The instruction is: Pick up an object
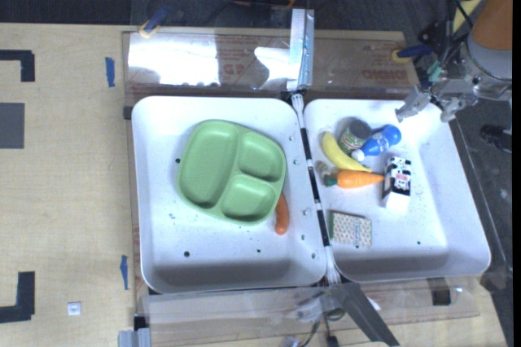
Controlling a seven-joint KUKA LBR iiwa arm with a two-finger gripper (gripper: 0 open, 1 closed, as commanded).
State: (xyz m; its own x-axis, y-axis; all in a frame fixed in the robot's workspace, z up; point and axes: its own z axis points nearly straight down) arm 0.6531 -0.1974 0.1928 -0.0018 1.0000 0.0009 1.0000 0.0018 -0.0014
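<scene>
We see two white bins side by side on the bench. In the left bin [155, 199] lies a green plate [230, 170] with three compartments, and an orange carrot [281, 216] lies just beside its right near edge, touching it.

The right bin [440, 207] holds the other things. A yellow banana [339, 154] lies in the far left part, and behind it there is a dark round can [353, 133]. A blue bottle [379, 141] with a white part lies tilted, touching the can and the banana. Just near of the banana lies a second carrot [357, 179], pointing to the right. Its tip is close to a small black and white box [398, 181]. Nearer to us, apart from this group, a flat patterned packet [351, 229] lies on the bin floor.

The gripper [434, 98] is at the far right corner of the right bin, above the rim — well apart from all the objects. Nothing is between its fingers. Whether the fingers are open or closed, we cannot tell, because they are small and blurred here. The orange band of the arm [493, 21] shows at the right edge.
</scene>
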